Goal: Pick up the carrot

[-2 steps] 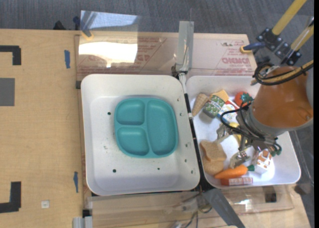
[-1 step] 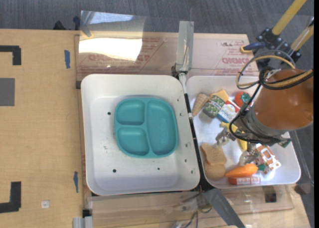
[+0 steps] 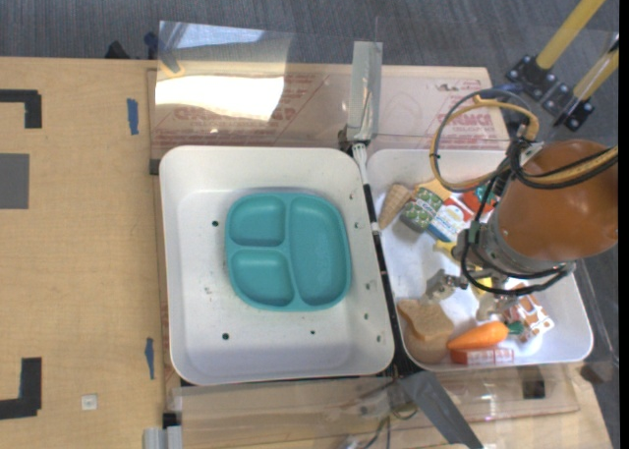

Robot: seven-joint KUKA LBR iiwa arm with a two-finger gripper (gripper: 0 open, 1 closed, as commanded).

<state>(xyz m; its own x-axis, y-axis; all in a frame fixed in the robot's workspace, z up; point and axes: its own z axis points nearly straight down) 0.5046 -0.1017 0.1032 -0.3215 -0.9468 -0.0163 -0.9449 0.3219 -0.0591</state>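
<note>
The carrot (image 3: 479, 336) is orange and lies flat near the front edge of the right bin (image 3: 575, 339), next to a slice of bread (image 3: 423, 319). My gripper (image 3: 460, 285) hangs low over the middle of that bin, just behind and slightly left of the carrot. The arm's orange band (image 3: 560, 203) and dark cables cover most of the gripper from above. Nothing can be seen held in it, and the carrot rests on the bin floor.
The left bin (image 3: 187, 241) holds a teal divided plate (image 3: 289, 250). In the right bin lie a waffle cone (image 3: 393, 203), a green packet (image 3: 424, 209), a red and white carton (image 3: 454, 217) and small toys (image 3: 526, 319) by the carrot.
</note>
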